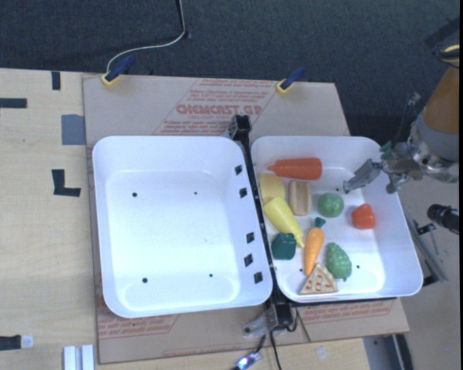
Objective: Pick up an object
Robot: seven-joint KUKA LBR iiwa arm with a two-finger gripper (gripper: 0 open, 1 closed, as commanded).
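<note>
The right bin [393,280] holds several toy foods. A long orange-red piece [295,168] lies at the back, with a green ball [330,203] and a red tomato-like piece [363,216] in front of it. A yellow piece [284,217], a beige piece [299,197], a carrot [313,247], a dark green block [284,245], a leafy green piece [339,260] and a triangular slice [319,282] lie further left and nearer. My gripper [376,179] hovers over the bin's back right part, above the tomato-like piece. Its fingers are spread and hold nothing.
The left bin [108,156] adjoins the right one along a black-clipped seam [251,206]. Both stand on a cardboard sheet [208,106] held by two blue-and-yellow clamps [117,68]. A cable [177,21] runs across the dark floor behind.
</note>
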